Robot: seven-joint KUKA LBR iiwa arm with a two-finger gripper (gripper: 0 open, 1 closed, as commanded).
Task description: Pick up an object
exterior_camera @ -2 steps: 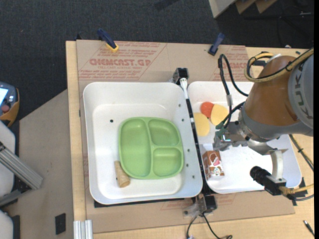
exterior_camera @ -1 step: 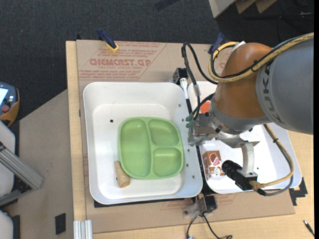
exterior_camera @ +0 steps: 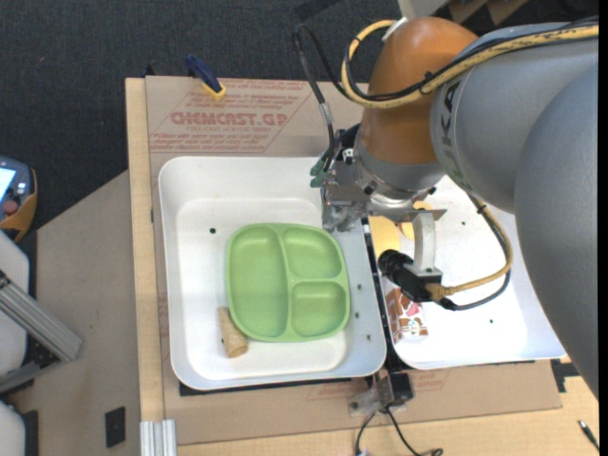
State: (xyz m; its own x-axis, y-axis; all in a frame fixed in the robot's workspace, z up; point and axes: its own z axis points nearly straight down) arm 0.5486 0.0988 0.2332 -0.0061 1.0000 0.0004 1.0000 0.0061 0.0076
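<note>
Divided plate (exterior_camera: 287,281) in left bin (exterior_camera: 180,255), cork (exterior_camera: 231,334) touching its near-left edge; packet (exterior_camera: 409,315) in right bin (exterior_camera: 494,335).

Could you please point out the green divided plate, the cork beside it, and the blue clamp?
green divided plate (exterior_camera: 285,281): camera view, its centre ridge.
cork (exterior_camera: 232,334): camera view, its middle.
blue clamp (exterior_camera: 204,76): camera view, its handle.

Left bin (exterior_camera: 190,255): green tray (exterior_camera: 285,281) takes the centre and right, its right edge close to the wall. Open floor along the left side and top. Cork (exterior_camera: 232,333) lies just beside the tray's lower-left corner. Arm (exterior_camera: 418,112) overhangs the divider and most of the right bin (exterior_camera: 494,340). Packet (exterior_camera: 408,316) sits near the divider; bare floor to its right.
</note>
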